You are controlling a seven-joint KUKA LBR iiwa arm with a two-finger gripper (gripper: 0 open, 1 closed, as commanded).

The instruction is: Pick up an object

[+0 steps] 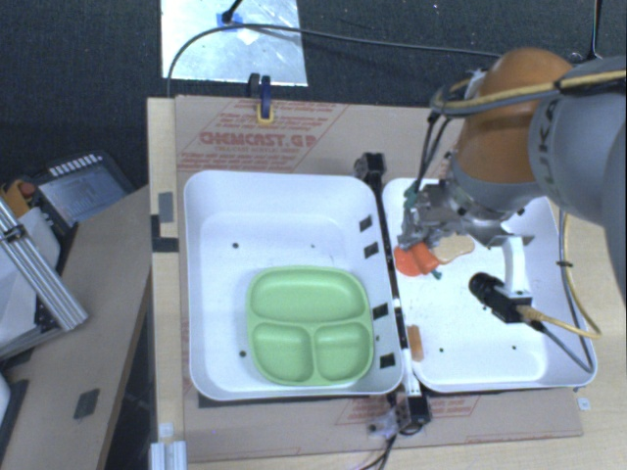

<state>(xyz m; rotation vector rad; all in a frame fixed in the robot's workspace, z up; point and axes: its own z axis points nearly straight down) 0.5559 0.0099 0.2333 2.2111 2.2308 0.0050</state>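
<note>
Orange and tan pieces of toy food (423, 257) lie by the left wall of the right bin (490, 365), right under the gripper (423, 225), so the reach-down step looks in hand. How the hand is set cannot be told; next comes a clean close and lift. Cardboard (260, 137) behind reads roughly "CHEMCAST".

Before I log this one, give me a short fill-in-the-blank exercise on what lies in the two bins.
1. The green divided tray lies in the ____ bin.
2. That tray has ____ compartments.
3. The hand is over the ____ bin, above an orange object.

Missing words: left; three; right
</note>
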